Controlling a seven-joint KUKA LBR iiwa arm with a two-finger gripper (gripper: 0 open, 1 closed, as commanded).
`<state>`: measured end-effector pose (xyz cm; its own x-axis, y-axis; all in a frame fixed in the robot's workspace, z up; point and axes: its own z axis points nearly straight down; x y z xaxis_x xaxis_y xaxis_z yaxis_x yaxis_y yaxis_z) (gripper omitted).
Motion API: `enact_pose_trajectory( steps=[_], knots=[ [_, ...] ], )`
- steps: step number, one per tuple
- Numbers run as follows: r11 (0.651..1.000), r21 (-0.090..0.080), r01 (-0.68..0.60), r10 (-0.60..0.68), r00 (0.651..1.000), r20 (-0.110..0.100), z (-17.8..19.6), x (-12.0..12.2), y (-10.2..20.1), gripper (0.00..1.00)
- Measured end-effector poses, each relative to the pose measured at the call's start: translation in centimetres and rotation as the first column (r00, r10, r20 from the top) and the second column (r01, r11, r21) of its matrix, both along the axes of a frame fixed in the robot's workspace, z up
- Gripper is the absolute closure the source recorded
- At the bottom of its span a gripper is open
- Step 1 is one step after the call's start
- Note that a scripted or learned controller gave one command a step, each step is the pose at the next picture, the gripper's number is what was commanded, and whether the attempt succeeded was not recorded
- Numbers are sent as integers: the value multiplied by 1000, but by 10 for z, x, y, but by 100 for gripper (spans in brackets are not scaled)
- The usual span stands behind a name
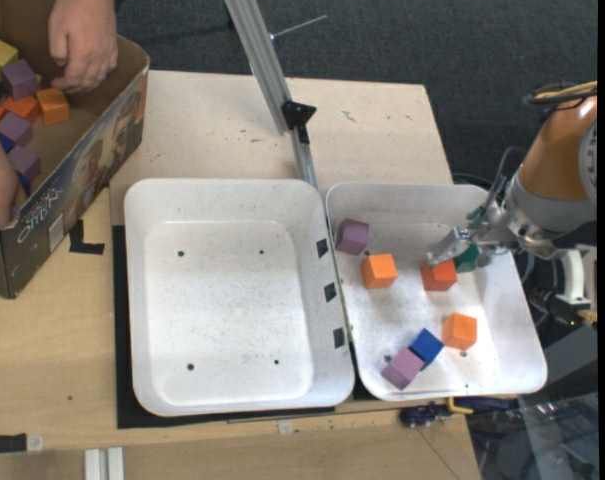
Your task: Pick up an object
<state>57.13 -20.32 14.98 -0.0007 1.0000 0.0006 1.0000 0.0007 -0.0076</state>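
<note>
Camera view from above gives me both white bins on the tabletop [382,128], with my arm [557,163] reaching in from the right over the right bin [502,368]. My hand [450,256] sits low at the bin's right-centre, right on top of a red-orange cube [439,276]. Its tips meet the cube's upper edge, but I cannot tell how far apart they are or whether they have hold of it. A green block [468,259] lies just beside the hand, partly hidden by it.

Other pieces in the right bin: a purple cube [353,235] near the upper left, an orange cube [379,269] just below and right of it, another orange cube [460,330] lower right, and a blue cube [426,347] touching a light purple cube [403,367] near the bottom edge.

I see the left bin [142,208] with only small dark dots on its floor. At the upper left, a cardboard box [92,158] holds more coloured cubes [22,98], and a person's hand [82,33] reaches into it. A grey metal pole [262,53] slants down toward the gap between the bins.
</note>
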Motion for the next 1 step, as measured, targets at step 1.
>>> enact_pose_trajectory(
  steps=[1],
  knots=[
    [1000, 0, 0, 0, 1000, 0, -55, -2, 1, 0]
  ],
)
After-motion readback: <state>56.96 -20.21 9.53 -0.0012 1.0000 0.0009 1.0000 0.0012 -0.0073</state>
